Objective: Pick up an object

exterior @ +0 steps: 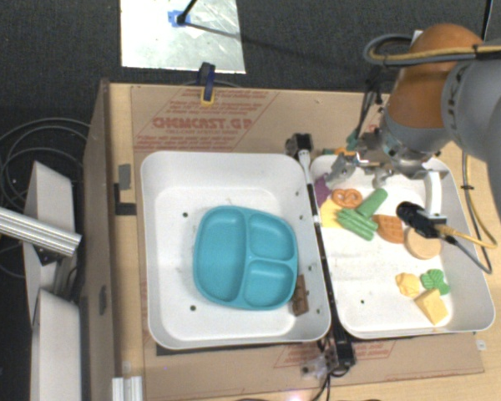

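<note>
The grey arm's gripper (376, 164) hangs over the far end of the right white bin (476, 312). Just below it lies the long green toy vegetable (361, 216) (tilted), and I cannot tell its grip.

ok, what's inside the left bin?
The left bin holds a blue divided plate, lying flat, and a small brown item by the right wall. Anything under the plate is hidden.

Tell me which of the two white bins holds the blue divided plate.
The left bin, the one farther from the arm, holds the blue divided plate. The right bin holds a scatter of small toy food pieces instead.
</note>
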`<state>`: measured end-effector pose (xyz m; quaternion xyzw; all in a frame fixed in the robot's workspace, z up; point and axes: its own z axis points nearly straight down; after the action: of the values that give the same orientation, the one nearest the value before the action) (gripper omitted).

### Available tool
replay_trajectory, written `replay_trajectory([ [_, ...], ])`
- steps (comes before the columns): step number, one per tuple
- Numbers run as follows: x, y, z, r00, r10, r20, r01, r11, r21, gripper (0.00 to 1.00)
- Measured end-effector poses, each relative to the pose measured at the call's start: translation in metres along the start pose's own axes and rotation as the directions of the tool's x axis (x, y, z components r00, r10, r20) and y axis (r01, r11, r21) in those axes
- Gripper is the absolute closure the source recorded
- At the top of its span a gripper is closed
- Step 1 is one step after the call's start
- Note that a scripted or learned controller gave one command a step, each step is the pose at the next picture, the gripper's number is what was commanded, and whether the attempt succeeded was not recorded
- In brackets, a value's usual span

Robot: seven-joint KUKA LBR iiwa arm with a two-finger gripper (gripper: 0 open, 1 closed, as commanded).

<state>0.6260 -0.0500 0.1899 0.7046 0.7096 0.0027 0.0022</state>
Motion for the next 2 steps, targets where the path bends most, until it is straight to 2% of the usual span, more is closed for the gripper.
replay_trajectory([
  [1,-0.05,-0.02,0.11,1.0,0.011,0.001,-0.011,1.0,0.01,0.0],
  [2,-0.05,0.04,0.105,1.0,0.004,0.0,-0.004,1.0,0.012,0.0],
])
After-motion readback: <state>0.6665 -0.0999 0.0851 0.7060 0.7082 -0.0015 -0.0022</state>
